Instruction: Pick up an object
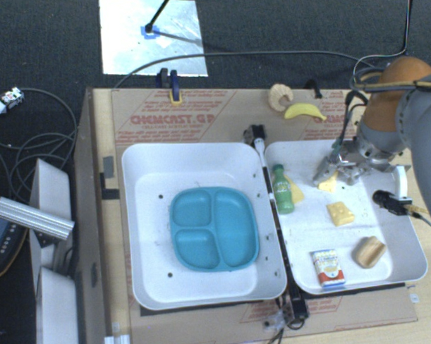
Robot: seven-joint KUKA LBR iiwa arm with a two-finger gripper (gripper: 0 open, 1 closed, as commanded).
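From my remote station I log the following. Left bin (142,205): one blue divided plate (214,228). Right bin (416,256): green bottle (281,190) at the left wall, yellow block (340,213) mid-bin, small carton (327,267) and brown roll (369,252) along the near edge. Gripper (337,174): low over the far part of the right bin, just above a small yellow piece (327,186); jaw state I cannot tell. Bench beyond the bins: banana (304,112).

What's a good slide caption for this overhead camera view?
Grey KUKA arm's gripper hovers over small yellow piece in right white bin; teal divided plate fills left white bin.
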